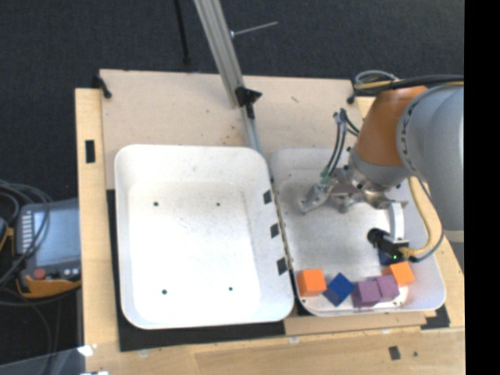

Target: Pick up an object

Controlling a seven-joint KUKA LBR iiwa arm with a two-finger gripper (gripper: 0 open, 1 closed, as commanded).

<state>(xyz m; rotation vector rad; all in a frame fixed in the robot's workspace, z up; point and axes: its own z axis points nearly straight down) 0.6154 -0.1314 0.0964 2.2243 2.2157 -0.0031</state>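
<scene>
In the right bin (332, 244), several blocks lie along the near edge: an orange block (312, 281), a blue block (340, 288), a purple block (375, 291) and a second orange block (401, 273). My gripper (315, 198) hangs low over the far left part of this bin, well apart from the blocks and up-left of them. Nothing shows in its grasp. The grey arm with its orange band (383, 135) reaches in from the right and hides the bin's far right corner.
The left bin (129, 170) lies beside the right one, with a dark divider strip (275, 229) between them. A slanted aluminium post (223, 45) rises behind the bins. A control pendant (43, 248) sits off the bench's left edge.
</scene>
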